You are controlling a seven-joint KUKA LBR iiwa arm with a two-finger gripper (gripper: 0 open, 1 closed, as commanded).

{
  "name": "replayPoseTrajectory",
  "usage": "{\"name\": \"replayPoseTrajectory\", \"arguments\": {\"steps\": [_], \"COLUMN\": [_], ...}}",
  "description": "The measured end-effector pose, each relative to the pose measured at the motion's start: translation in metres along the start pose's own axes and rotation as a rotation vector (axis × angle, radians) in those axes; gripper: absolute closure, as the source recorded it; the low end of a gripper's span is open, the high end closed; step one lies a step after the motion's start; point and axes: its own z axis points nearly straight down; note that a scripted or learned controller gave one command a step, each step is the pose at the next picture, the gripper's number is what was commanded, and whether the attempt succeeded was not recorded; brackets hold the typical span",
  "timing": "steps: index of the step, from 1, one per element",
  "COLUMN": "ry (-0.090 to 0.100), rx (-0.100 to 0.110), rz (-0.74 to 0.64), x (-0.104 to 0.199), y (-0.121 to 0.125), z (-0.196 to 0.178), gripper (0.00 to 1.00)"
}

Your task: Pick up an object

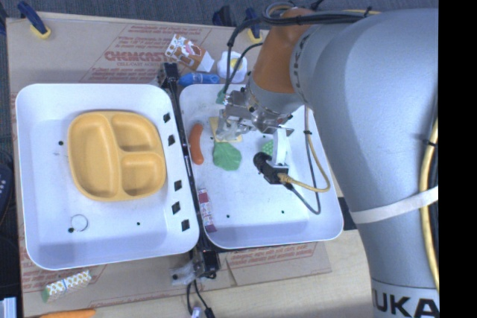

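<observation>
In the right bin [246,223] lie an orange sausage-shaped piece [196,143] near the left wall and a green lumpy piece [226,156] just right of it. A small yellow item [222,132] peeks out at the green piece's upper edge. My gripper [237,118] hangs low over the upper middle of this bin, directly above the yellow item and the top of the green piece. The grey arm with its orange band [272,59] covers the bin's right side. Nothing shows as held.
The left bin [37,160] holds a yellow divided tray [115,154] and a small clear ring [78,223]. A thin red tube [203,208] lies by the divider. Small packets [183,51] and a white cup [230,63] sit on the cardboard behind the bins.
</observation>
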Motion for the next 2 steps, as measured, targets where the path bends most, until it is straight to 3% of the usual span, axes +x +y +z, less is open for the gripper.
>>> {"name": "replayPoseTrajectory", "arguments": {"steps": [1,2], "ry": [0.000,-0.001], "rx": [0.000,-0.003], "rz": [0.000,0.284], "x": [0.000,-0.010], "y": [0.000,-0.005], "z": [0.000,0.021], "gripper": [0.00,0.00]}}
